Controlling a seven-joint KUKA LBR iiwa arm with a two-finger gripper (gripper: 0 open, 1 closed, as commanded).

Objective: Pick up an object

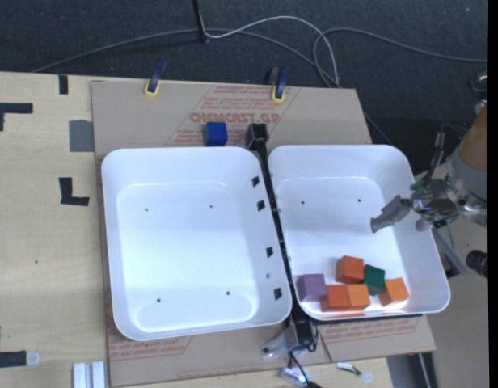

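Several small blocks lie bunched at the near edge of the right bin (338, 168): a purple block (311, 286), two orange blocks (350, 268) (338, 297), a dark green block (373, 277) and another orange block (393, 290). My gripper (392, 213) hangs over the right side of this bin, above and to the right of the blocks. One grey finger (388, 215) points left and down. Nothing is held in it.
The left bin (184, 245) sits beside the right one, with a black clip strip (269, 217) between them. A blue block (216, 132) rests on the cardboard behind the bins. Cables run across the dark floor at the back.
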